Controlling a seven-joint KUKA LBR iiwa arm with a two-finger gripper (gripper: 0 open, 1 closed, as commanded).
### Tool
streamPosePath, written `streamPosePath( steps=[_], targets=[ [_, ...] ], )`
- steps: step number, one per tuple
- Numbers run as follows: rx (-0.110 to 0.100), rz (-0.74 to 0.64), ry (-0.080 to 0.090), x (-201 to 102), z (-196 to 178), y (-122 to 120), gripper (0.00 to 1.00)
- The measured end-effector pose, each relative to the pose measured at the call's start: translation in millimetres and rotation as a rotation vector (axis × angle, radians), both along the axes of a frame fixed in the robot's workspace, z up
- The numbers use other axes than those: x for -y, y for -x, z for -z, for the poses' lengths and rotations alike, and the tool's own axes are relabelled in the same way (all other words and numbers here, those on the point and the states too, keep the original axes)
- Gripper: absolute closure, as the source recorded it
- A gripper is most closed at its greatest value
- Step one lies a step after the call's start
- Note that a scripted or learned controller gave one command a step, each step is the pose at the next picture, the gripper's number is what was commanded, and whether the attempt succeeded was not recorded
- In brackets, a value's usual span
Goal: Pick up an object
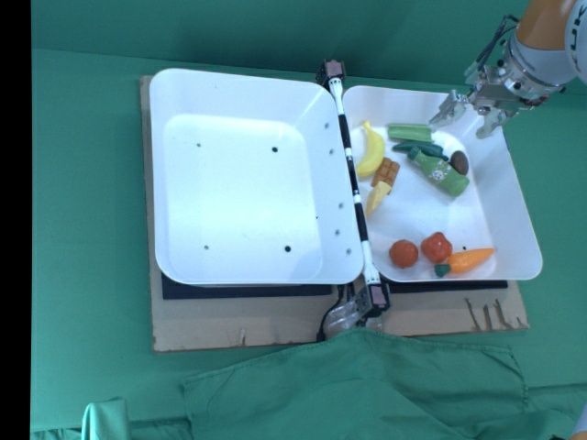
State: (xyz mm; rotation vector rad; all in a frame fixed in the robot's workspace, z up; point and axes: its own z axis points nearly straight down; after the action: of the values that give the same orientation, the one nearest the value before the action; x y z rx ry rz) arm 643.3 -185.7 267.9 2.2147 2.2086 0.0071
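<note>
The right bin [514, 236] holds several toy foods: a yellow banana [371, 148], a brown waffle-like piece [386, 172], a pale corn cone [376, 196], a green stick [409, 133], a green bottle [440, 173], a brown ball [459, 162], two red-orange round fruits [404, 253] [436, 247] and an orange carrot [468, 260]. My gripper [469, 115] hangs over the bin's far right corner, above the green stick and the brown ball. Its fingers [446, 110] are spread open with nothing between them.
The left bin [183, 99] lies beside the right one, joined by a black-and-white hinge bar [353, 186]. Both rest on a cardboard sheet [229, 337] over green cloth. A fold of green cloth [367, 383] bulges at the front.
</note>
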Motion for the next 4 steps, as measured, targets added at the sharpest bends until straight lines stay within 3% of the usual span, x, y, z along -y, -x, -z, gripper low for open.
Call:
streamPosePath(
  steps=[4],
  targets=[
    [-0.007, 0.000, -0.003, -1.6, 1.4, 3.0, 0.00]
  ],
)
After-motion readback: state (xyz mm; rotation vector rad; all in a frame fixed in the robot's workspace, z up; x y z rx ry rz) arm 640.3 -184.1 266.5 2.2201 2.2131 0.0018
